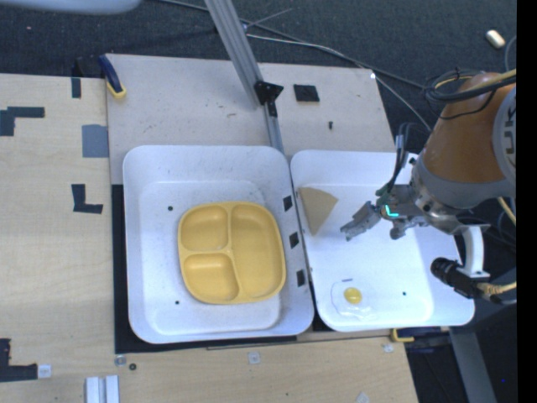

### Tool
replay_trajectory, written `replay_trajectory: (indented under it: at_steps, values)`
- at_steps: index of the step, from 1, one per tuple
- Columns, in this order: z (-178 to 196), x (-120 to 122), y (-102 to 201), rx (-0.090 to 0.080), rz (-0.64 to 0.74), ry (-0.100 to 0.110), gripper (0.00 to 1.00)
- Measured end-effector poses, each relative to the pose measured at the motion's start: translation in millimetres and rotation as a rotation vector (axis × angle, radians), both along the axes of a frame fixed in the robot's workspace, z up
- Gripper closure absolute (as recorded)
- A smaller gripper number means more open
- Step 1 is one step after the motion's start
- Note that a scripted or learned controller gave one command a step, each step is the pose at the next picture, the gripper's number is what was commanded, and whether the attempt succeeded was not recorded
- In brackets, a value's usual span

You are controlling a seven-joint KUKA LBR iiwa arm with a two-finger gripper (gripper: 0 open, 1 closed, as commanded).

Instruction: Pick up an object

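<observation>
While the claw (375,219) is hanging open and empty, the thin, light tan wedge (317,206) at nine o'clock is inviting an edge pinch.

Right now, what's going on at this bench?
A KUKA arm reaches in over the right bin, its pincer hovering just right of a tan wedge-shaped piece near that bin's left wall. Nothing is between its fingers. A toy fried egg lies near the front edge. The left bin holds a yellow divided plate.
</observation>
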State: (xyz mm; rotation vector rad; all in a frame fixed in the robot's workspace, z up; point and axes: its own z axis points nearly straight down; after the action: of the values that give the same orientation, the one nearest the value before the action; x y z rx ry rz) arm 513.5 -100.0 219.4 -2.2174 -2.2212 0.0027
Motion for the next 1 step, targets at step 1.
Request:
replay_trajectory:
  at_steps: [1]
  values:
    - [0.2, 0.2, 0.0, 0.0, 0.0, -0.001, 0.0]
